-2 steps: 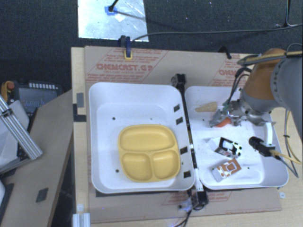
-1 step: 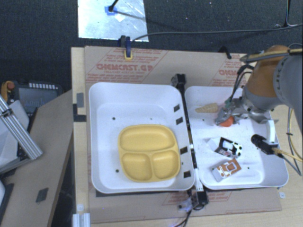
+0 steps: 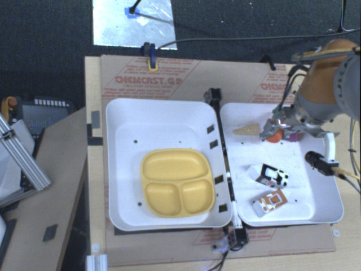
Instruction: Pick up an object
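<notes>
Two shallow white bins are seen side by side on the table (image 3: 96, 151). In the left bin (image 3: 121, 117) a yellow divided tray (image 3: 177, 182) is laid flat, with one long compartment toward the far side and two smaller ones toward the near side.

The right bin (image 3: 327, 208) is entered by the grey arm (image 3: 333, 89), which reaches in from the right with its orange band above the wrist. The end effector (image 3: 280, 130) is lowered into the far part of this bin, directly over a small orange-red object (image 3: 273, 137) that is touched or nearly touched by it. Beside that object a purple piece (image 3: 293, 135) is partly seen under the wrist. Whether anything is clamped, and how far the end effector is spread, cannot be told, since the tips are blurred and masked by the wrist body.

Just to the left, a tan cone-shaped object (image 3: 246, 130) is laid on its side, its point turned away from the end effector. Nearer the front of the bin a black-and-white packet (image 3: 272, 176) is placed, and in front of it a brown-and-white box (image 3: 269, 202) is set at a slant. The two are close but apart.
</notes>
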{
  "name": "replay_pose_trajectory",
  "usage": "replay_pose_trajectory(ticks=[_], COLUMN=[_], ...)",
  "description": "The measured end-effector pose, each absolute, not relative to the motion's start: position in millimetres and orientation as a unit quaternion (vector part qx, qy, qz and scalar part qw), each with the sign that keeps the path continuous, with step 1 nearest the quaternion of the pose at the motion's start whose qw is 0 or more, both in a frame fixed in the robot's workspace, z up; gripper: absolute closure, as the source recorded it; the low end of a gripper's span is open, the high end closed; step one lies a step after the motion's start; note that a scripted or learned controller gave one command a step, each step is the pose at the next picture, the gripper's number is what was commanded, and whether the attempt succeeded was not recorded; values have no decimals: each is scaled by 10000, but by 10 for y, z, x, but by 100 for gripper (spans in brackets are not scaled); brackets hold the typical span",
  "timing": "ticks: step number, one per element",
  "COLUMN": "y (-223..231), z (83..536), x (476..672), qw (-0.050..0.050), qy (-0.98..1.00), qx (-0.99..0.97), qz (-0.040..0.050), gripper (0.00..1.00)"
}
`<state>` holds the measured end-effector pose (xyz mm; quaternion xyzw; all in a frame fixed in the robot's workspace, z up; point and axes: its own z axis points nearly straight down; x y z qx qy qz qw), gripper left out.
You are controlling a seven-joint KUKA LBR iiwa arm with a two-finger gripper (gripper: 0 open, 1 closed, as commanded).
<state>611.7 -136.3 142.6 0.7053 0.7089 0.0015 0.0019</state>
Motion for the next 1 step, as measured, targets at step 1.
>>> replay_pose_trajectory(ticks=[1], y=[-1279], z=[2008], x=[6183], qw=[29], qy=[7093], qx=[7049], qz=[21], gripper=[100])
